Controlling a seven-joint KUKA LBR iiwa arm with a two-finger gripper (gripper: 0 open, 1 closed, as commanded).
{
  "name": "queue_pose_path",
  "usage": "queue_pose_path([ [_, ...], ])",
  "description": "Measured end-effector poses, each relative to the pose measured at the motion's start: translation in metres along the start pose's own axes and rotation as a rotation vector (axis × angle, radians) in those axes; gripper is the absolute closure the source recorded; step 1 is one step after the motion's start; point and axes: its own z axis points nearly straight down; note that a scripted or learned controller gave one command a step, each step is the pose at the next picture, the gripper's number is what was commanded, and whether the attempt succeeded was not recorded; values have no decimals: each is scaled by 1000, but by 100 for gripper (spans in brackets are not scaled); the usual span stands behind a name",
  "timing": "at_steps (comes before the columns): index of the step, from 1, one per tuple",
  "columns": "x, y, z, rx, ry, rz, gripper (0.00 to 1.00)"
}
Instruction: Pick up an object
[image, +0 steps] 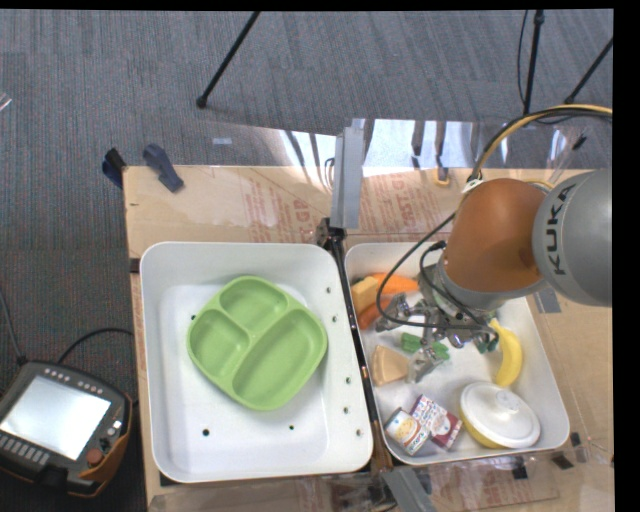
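Metal tool (432, 352) hangs over a tan wedge (391, 367); its grip I cannot tell.

From my seat I see the arm (530, 240) reaching in from the right over the right bin (556, 400), its gripper (432, 345) down among the clutter there, just above a tan wedge of toy cheese (390, 367). A banana (508, 356) lies just right of the gripper, a white lidded yellow bowl (498, 415) sits near the bin's front, and a small printed carton (432, 420) lies beside it, next to a little round cup (404, 428). Orange pieces (385, 288) sit toward the bin's back left. The left bin (170, 420) holds a green divided plate (258, 342). A teach pendant (60, 425) rests on the floor at lower left.
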Motion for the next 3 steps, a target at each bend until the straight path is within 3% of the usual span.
queue_pose_path([
  [1, -26, -10, -1, 5, 0, -80, 0],
  [2, 86, -5, 1, 2, 5, -160, 0],
  [3, 23, 13, 0, 3, 0, -195, 0],
])
